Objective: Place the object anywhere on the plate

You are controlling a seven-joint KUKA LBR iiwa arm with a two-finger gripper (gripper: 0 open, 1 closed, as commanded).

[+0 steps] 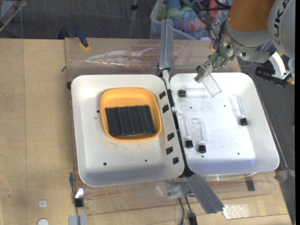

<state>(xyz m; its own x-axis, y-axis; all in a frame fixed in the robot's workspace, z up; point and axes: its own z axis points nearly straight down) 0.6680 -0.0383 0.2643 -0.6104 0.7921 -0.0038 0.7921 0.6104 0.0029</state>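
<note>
Reading "KU" on its grey arm (pixel 286 13), the claw (pixel 206 74) grips a clear vial (pixel 212 85) above the right bin (pixel 262 139).

My arm (pixel 262 8) comes in from right, up high. Orange band sits above wrist. Wrist bends down and to left. My gripper (pixel 206 74) points down, tilted. Cannot tell more about its tips.

The arm (pixel 255 8) is cut off by the top and right edges. Whether the jaws pinch the clear tube (pixel 212 84) beneath them is too blurred to tell. The tub of coloured items (pixel 185 8) behind the bench runs off the top edge
</note>
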